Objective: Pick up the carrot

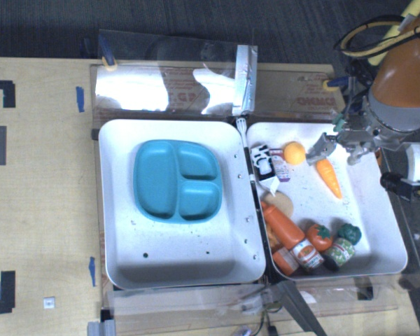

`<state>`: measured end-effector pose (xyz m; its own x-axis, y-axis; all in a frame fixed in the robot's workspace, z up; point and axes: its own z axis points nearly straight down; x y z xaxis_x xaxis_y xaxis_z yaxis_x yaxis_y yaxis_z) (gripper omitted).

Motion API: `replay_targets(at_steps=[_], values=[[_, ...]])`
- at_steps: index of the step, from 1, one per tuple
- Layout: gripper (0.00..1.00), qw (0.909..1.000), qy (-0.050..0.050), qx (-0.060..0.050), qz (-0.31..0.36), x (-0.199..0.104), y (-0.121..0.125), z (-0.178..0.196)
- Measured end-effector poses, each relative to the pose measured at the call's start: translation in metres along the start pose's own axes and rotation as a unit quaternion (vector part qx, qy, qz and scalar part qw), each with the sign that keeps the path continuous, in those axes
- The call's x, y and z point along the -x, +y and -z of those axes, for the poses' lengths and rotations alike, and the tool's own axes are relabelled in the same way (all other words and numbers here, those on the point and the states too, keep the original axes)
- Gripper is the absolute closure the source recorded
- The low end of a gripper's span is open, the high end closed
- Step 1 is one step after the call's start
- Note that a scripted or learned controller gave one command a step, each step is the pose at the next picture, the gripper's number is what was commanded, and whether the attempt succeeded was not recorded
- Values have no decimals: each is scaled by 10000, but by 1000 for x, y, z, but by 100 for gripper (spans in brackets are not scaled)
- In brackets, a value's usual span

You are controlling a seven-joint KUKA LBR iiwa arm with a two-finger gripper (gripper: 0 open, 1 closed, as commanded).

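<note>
Nearest the camera, low in the frame, the right bin (395,257) holds a cluster along its lower edge: an orange bottle (285,231) lying at a slant, a small jar (306,254), a tomato-like piece (320,237) and a green-topped jar (341,250), all touching or just beside one another. To the left, the left bin (119,208) carries a blue divided plate (177,180) near its middle.

Further up the right bin, the carrot (329,176) lies on the white floor, its narrow tip pointing toward the lower right. A small orange fruit (294,152) sits near it to the left, beside a black-and-white packet (264,161).

At the upper right, the gripper (344,144) hangs right at the carrot's thick end, its fingers spread fairly wide, one on either side of that end, with nothing clamped between them.

The likely trouble is the grip point: closing on the very end of a tapered, smooth carrot could squeeze it out and send it sliding toward the bin wall. The round fruit nearby could also be nudged.
</note>
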<state>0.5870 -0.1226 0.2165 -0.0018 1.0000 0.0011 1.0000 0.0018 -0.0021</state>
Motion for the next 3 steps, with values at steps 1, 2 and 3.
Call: replay_targets(at_steps=[1, 2, 3], values=[[0, 9966, -6, -6, 829, 60, -26, -125], [100, 9964, -15, 34, 844, 59, -23, -112], [0, 9964, -13, 29, 843, 59, -23, -113]])
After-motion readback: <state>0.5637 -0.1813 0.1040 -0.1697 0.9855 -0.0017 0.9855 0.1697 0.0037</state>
